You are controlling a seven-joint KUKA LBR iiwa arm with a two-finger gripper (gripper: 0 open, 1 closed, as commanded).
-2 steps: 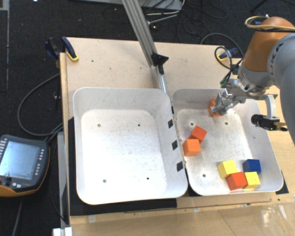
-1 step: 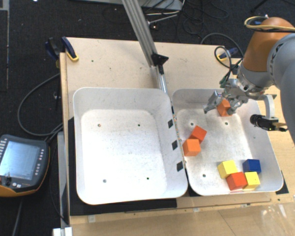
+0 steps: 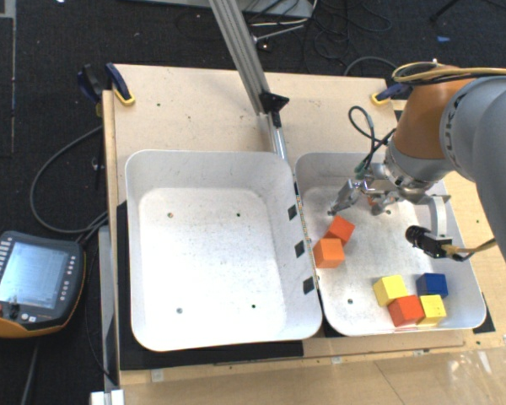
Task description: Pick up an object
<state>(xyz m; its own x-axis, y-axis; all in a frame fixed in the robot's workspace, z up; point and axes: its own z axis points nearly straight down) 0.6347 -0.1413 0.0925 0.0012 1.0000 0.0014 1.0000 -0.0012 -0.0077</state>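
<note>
1. Pale wooden bench top [image 3: 194, 108] is seen on a dark floor, bearing two shallow white speckled bins.
2. From the right, the grey arm [image 3: 481, 116] with its orange band is bent down over the right bin [image 3: 468, 315].
3. Its gripper [image 3: 367, 201] is held above two orange cubes [image 3: 333, 241]; the thin fingers [image 3: 346, 197] are spread apart, with nothing clamped.
4. Yellow, red and blue cubes [image 3: 411, 299] are grouped near the front corner.
5. The left bin [image 3: 139, 226] has smooth rounded walls.
</note>
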